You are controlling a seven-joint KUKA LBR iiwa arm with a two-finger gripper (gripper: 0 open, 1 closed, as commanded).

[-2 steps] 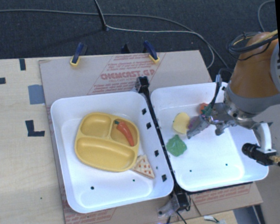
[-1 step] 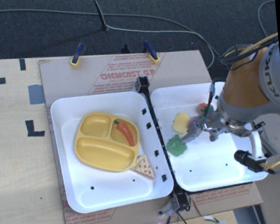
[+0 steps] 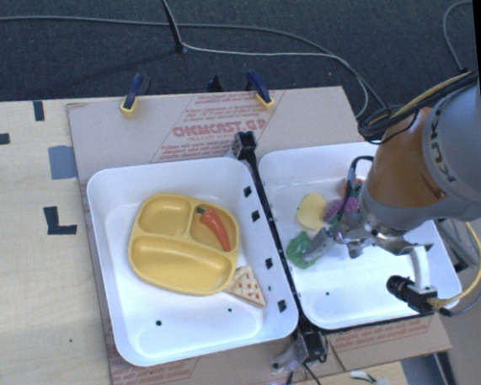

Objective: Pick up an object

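Observation:
In the right bin (image 3: 361,303) a green leafy toy (image 3: 297,248) lies near the left wall, with a pale yellow piece (image 3: 312,210) just behind it. A purple item (image 3: 337,210) peeks out beside the arm, partly hidden. My gripper (image 3: 322,245) is low in this bin, its tip at the right edge of the green toy; whether it grips the toy is unclear. The grey and orange arm (image 3: 408,175) covers the bin's right half.
The left bin (image 3: 112,267) holds a yellow divided plate (image 3: 176,265) with a red pepper (image 3: 214,225) in one compartment. A waffle-like wedge (image 3: 248,288) lies by the plate's lower right. Black clips line the shared wall (image 3: 265,227). Cables run behind the bins.

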